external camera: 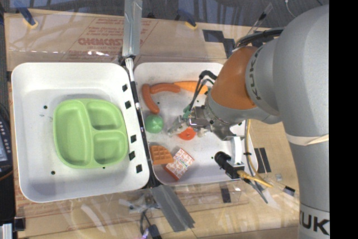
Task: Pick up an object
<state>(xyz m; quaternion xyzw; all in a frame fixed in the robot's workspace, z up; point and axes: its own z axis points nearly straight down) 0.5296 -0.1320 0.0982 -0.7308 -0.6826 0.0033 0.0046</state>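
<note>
brown cardboard covers the bench point(84, 36), which bears two white bins side by side. nearest in the right bin point(168, 71) lie a brown waffle piece point(160, 154) and, just beside it, a small red-patterned packet point(180, 162). a little farther sit a green ball point(154, 123) by the dividing wall and a small red-orange piece point(187, 133). the gripper point(187, 120) hangs right over that piece, close to touching; i cannot tell how far open it is, and nothing is seen held in it. beyond it a curved red sausage point(154, 92) and an orange carrot point(189, 86) lie near the far wall. the left bin point(22, 120) holds a green divided plate point(89, 132).
</note>
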